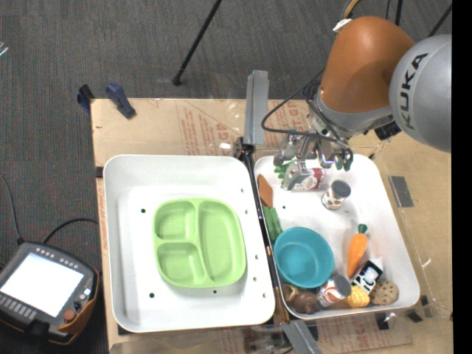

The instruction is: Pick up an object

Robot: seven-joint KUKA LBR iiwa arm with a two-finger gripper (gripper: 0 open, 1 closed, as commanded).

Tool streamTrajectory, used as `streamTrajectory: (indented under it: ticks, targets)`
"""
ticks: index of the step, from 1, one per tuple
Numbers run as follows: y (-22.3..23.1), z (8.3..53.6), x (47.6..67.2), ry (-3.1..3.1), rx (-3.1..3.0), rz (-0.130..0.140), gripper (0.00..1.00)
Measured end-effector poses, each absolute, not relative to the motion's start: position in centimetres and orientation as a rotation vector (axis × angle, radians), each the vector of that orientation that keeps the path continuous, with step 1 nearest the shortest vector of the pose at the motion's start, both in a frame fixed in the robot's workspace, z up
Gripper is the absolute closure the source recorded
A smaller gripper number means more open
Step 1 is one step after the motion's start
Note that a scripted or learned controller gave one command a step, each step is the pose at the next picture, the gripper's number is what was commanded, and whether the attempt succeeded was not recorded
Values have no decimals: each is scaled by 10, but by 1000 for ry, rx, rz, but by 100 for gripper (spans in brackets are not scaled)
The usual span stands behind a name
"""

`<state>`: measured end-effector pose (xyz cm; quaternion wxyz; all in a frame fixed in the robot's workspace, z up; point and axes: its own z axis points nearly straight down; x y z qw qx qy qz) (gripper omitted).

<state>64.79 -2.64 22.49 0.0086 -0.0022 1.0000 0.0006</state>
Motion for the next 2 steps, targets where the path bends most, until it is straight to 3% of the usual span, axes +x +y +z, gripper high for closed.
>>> streamTrajectory:
  ticks: [1, 2]
  targets:
    - [-25, 228, 646, 3134, -10, 4, 100]
    - [-80, 242, 572, 3135, 155, 0, 100]
